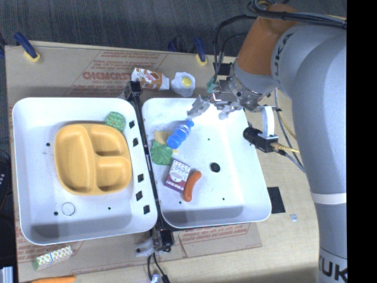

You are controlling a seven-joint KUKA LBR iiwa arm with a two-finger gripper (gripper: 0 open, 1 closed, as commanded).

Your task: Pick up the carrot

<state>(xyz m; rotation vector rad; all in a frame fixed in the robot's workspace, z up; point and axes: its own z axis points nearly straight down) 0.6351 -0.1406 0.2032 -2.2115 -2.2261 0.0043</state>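
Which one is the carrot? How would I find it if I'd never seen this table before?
Look in the right bin, the one without the yellow tray. Near its front, beside a small maroon packet, lies the carrot. It is the only orange, sausage-shaped thing there; its neighbours are a blue bottle and a green leafy toy.

The carrot (192,185) lies in the right bin (247,158), touching a small packet (177,175) at its 9 o'clock; a black spot (215,168) sits near at 1 o'clock; bare white floor opens from 3 to 6 o'clock; toward 11 o'clock a blue bottle (179,134) and green piece (161,154) crowd the way; the pincer (212,106) hovers at 12 o'clock, well apart.
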